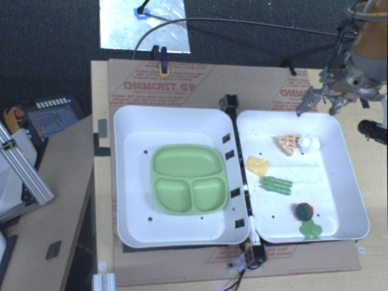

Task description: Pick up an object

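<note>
Camera view: two white bins sit side by side on the bench. The left bin point(130, 180) holds a green divided plate point(188, 179). The right bin point(345, 180) holds small toy foods: a waffle wedge point(288, 143) touching a white ball point(307, 143), a yellow block point(257, 165), green beans point(277, 185), a red-and-green berry point(304, 211) and a green leaf point(311, 229). The arm point(371, 38) leans in at upper right, its gripper point(321, 104) above the right bin's far edge, fingers spread apart, gripping nothing.
</note>
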`<action>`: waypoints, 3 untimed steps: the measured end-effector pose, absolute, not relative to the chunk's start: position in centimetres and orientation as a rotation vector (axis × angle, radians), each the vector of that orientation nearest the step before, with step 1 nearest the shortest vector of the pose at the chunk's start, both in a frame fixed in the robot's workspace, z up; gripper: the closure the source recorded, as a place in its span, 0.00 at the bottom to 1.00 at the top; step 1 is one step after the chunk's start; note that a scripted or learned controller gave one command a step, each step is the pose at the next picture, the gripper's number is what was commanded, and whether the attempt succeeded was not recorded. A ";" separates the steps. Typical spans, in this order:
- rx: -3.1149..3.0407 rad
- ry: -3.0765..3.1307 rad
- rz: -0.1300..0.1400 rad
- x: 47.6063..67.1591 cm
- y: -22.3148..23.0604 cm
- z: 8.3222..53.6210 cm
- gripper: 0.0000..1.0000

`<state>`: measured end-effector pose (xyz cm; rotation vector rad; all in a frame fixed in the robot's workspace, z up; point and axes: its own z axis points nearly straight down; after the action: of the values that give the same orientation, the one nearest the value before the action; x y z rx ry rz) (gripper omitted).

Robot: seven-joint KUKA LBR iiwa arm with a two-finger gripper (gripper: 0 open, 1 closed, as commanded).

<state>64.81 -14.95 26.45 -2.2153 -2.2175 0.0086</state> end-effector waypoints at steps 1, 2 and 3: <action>-2.219 -2.226 -0.001 65.0 -14.9 27.1 0.00; -2.220 -2.222 0.002 64.4 -15.1 21.2 0.00; -2.216 -2.226 0.001 65.0 -14.6 15.2 0.00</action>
<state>64.97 -14.60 15.24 -2.2159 -2.2261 0.0009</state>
